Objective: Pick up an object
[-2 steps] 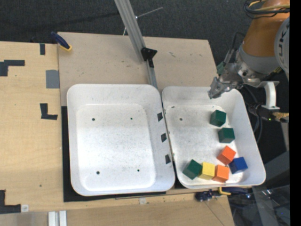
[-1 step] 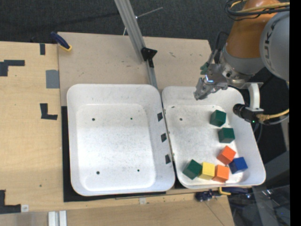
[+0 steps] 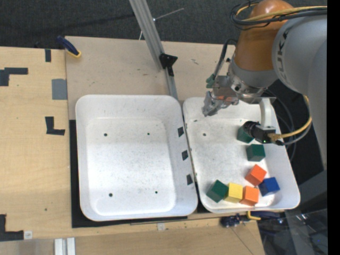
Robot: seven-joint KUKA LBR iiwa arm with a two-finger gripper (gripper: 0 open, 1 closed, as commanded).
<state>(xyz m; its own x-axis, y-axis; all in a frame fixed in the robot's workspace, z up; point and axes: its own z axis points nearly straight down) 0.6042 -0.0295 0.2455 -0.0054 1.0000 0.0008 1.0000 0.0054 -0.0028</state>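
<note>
My gripper [image 3: 211, 107] hangs over the far left corner of the right bin [image 3: 223, 142], with no object under it or touching it. Several cubes lie in that bin. A dark green cube [image 3: 245, 135] and a green cube [image 3: 255, 152] sit by the right wall. Further forward are an orange cube [image 3: 257, 173] and a blue cube [image 3: 270, 185]. Along the near wall a green cube [image 3: 217, 190], a yellow cube [image 3: 235, 191] and another orange cube [image 3: 249, 195] stand in a row. All the cubes are well away from the gripper.
The left bin [image 3: 133, 153] lies beside the right one. A slanted metal pole [image 3: 151, 33] ends at the bins' shared far edge, just left of the gripper. Black cables [image 3: 297, 132] run past the right bin's right side.
</note>
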